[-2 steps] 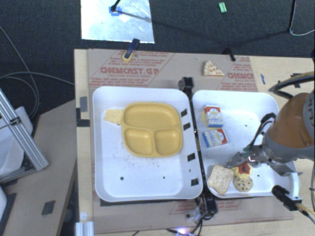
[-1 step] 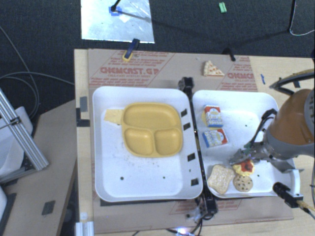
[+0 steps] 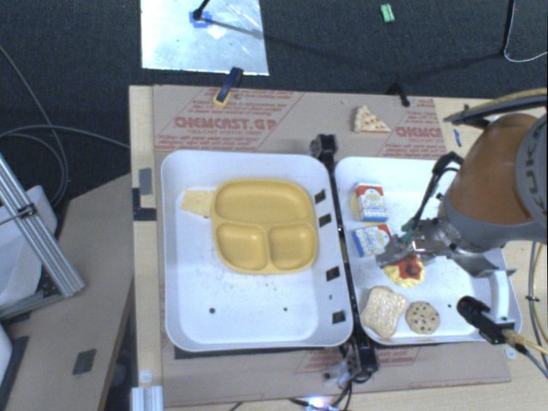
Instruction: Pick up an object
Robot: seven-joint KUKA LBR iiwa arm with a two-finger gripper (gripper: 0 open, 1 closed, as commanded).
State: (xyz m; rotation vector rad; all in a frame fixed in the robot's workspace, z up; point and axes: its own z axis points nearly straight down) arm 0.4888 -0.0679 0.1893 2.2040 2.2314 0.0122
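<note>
the arm reaches into the right bin, and its gripper sits low over the middle of that bin, near the inner wall it shares with the left bin. whether the pincer is released or clenched i cannot tell; the tip is a dark blur against the toys under it.

just below the tip lies a small yellow and red toy food, touching or nearly touching it, and this looks like the piece being tried for. a blue and white packet lies just beside the tip toward the dividing wall, a red and white carton sits nearer the bin's far edge, and a bread slice and a cookie rest along the near edge.

to do this step well, the tip should centre on the yellow and red piece and stay off the blue packet, which is close enough to get nudged or pinched along with it. the piece looks flat, so a grip probably needs to go right down to the bin floor, then lift straight up.
</note>
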